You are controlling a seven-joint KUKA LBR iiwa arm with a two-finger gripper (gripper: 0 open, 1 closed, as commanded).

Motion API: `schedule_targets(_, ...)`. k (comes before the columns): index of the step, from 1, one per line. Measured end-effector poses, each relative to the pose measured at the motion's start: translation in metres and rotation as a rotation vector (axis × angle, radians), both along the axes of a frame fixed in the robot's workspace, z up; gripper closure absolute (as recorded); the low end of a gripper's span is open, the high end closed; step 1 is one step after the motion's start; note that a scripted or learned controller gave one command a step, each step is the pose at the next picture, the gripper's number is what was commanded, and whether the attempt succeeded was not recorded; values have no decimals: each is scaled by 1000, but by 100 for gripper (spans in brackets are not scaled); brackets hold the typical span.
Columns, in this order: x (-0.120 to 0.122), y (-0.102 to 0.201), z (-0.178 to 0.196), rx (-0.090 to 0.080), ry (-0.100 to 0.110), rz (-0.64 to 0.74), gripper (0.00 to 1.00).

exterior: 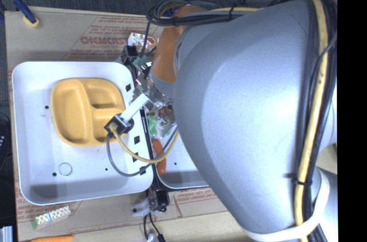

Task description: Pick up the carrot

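Carrot (pixel 161 162): orange sliver in the right bin (pixel 183 181), by its left wall, mostly under the arm.
Gripper (pixel 159 114): low over that corner; whether it is open or closed is hidden.
Approach, my judgement: centre over the carrot, close across its width, avoid the wall.

You see the big grey robot arm (pixel 246 120) covering most of the right shallow white bin (pixel 183 179).
In the left shallow white bin (pixel 23 137) you find a yellow divided plastic plate (pixel 80 112) lying flat. A slim orange carrot (pixel 160 156) lies in the right bin, just beside the wall between the bins, at the arm's edge.
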State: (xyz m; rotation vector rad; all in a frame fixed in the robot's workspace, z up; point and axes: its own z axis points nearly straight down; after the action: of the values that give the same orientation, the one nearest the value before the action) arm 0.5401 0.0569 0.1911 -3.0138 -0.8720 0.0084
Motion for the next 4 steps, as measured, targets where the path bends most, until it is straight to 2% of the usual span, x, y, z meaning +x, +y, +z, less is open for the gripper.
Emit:
schedule_targets(1, 11, 58, -91, -1, 4, -162, 0)
schedule_targets(2, 13, 105, -100, -6, 3, -359, 0)
schedule_targets(3, 93, 106, -16, -2, -2, -248, 0)
schedule_targets(4, 106, 82, -18, -1, 0, -111, 0)
